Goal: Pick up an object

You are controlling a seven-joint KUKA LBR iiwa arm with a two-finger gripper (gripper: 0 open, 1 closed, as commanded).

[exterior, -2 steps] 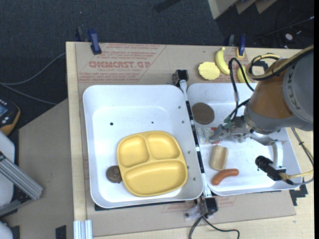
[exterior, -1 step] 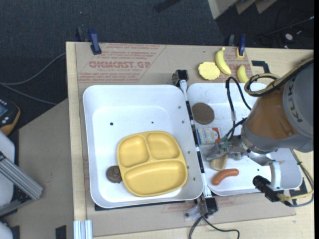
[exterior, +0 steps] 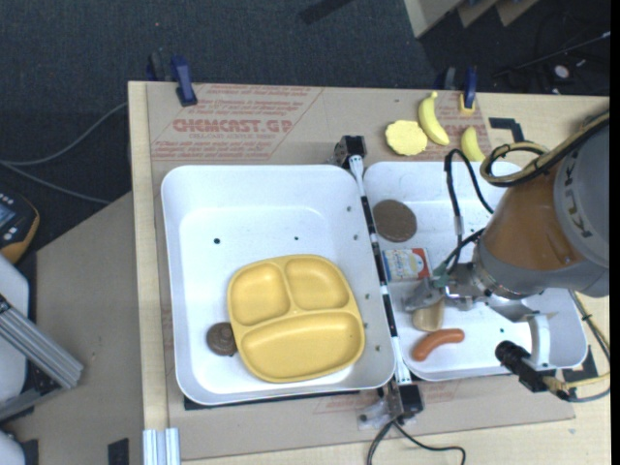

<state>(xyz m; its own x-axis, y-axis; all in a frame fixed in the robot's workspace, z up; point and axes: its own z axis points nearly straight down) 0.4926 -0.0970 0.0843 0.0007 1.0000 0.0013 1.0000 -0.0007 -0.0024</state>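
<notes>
I've got the hand (exterior: 433,295) low in the right bin (exterior: 567,352) over a tan lump (exterior: 427,316) beside the sausage (exterior: 438,342), presumably lining up a grab; can't tell its state.

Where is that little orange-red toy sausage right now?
The orange-red toy sausage lies in the right-hand white bin, near its front edge, just below a small tan object and the gripper.

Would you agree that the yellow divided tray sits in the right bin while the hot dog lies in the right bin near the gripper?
Not quite: the yellow divided tray sits in the left bin, not the right one. The camera view shows this. The rest holds: the hot dog lies in the right bin, near the gripper.
</notes>
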